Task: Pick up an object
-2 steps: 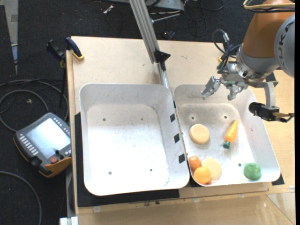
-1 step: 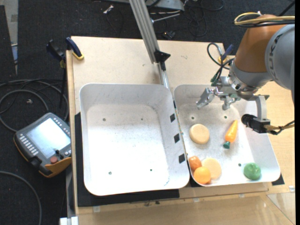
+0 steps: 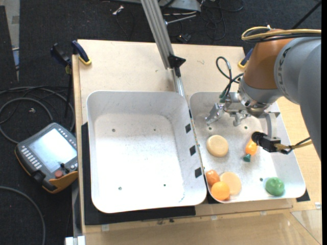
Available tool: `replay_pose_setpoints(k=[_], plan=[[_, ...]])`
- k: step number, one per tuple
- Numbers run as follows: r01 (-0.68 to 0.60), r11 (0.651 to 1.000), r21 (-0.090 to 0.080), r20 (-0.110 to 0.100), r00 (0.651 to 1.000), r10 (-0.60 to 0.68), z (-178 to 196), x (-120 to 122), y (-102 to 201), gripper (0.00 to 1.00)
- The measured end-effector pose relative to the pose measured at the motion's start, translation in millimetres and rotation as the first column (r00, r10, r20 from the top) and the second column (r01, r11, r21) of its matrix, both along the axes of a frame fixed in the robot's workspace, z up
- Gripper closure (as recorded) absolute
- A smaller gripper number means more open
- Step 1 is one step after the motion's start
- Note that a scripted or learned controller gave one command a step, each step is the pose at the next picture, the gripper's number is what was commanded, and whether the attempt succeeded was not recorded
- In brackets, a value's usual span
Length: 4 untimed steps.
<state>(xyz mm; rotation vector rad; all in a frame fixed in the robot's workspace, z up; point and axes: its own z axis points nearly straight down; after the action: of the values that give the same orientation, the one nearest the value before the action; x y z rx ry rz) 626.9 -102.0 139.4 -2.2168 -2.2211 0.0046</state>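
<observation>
Gripper state: I see the gripper (image 3: 225, 114) over the far part of the right bin (image 3: 291, 162), its two silver fingers spread apart with nothing between them.
Nearest target: the pale round disc (image 3: 218, 146) lies on the bin floor near the jaws, on their near side and well clear of both fingers.
Other candidates: the orange piece (image 3: 251, 148) sits near, off to the arm side; the orange ball (image 3: 220, 191) and green ball (image 3: 275, 186) are well apart from the jaws.
Risk, flat disc: I judge the fingers may slide over its low rim and close on air.
Risk, wall: the jaws hang near the divider wall; a descent there could clip it.
</observation>
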Motion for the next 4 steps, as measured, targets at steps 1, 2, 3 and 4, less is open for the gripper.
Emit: replay_pose_setpoints(k=[1, 2, 3, 4], plan=[[0.003, 1.000, -0.001, 0.006, 1.000, -0.003, 13.7, 1.4, -0.6, 1.00], [0.000, 1.000, -0.001, 0.011, 1.000, 0.000, 74.3, -4.6, 1.7, 1.00], [-0.001, 1.000, -0.002, 0.011, 1.000, 0.001, 121.2, -3.2, 1.6, 1.00], [-0.007, 1.000, 0.001, 0.007, 1.000, 0.007, 121.5, 4.8, 60.7, 1.00]])
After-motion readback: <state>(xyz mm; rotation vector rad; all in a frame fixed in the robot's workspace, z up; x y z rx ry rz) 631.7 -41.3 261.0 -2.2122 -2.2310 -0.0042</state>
